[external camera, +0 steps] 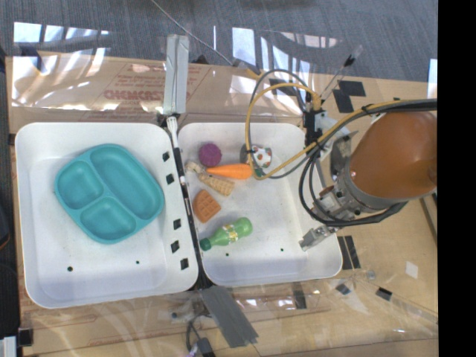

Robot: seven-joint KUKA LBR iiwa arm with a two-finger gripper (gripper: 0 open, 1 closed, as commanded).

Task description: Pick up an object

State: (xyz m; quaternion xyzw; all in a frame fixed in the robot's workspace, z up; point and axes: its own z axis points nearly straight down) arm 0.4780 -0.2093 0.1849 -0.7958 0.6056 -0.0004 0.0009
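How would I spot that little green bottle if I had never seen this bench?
Look in the right-hand shallow white bin, toward its near left corner. The small green toy bottle lies on its side there, just below the orange waffle-like toy. It is the only green thing among orange and purple neighbours.

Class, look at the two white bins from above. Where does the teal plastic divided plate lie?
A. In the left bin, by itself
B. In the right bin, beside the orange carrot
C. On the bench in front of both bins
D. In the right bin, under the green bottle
A: the teal plastic divided plate lies in the left white bin, while the orange toy carrot and green toy bottle lie in the right white bin.
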